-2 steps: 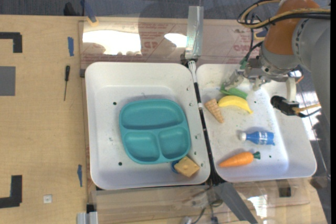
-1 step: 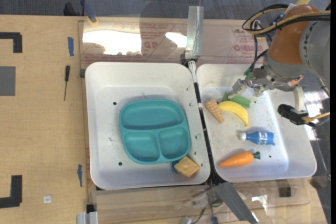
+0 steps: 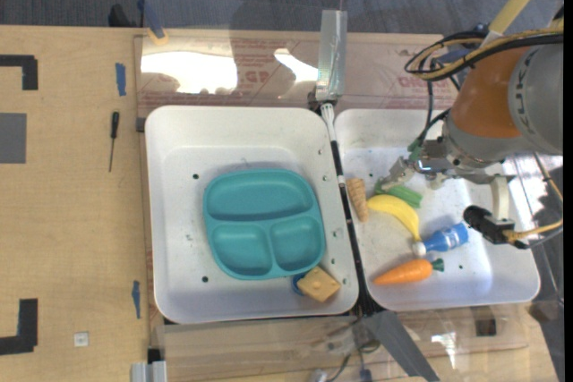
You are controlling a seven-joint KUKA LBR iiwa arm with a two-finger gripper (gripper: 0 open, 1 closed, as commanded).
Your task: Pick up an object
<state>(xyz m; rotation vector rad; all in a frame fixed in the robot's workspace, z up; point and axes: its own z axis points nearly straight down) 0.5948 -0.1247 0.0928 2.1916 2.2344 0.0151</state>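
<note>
The right bin (image 3: 510,282) holds a yellow banana (image 3: 397,210), a green piece (image 3: 400,192) just behind it, an orange carrot (image 3: 405,273), a small blue bottle (image 3: 443,239) and a tan stick (image 3: 358,198) by the divider. My gripper (image 3: 417,171) hangs low over the back of this bin, just above and behind the green piece and the banana. Its fingers are spread open, and nothing shows between them.
The left bin (image 3: 170,157) carries a teal divided plate (image 3: 262,224) with a tan block (image 3: 318,284) at its front right corner. A black cable and connector (image 3: 488,224) trail beside the arm over the right bin. A clear upright panel (image 3: 331,49) stands behind the bins.
</note>
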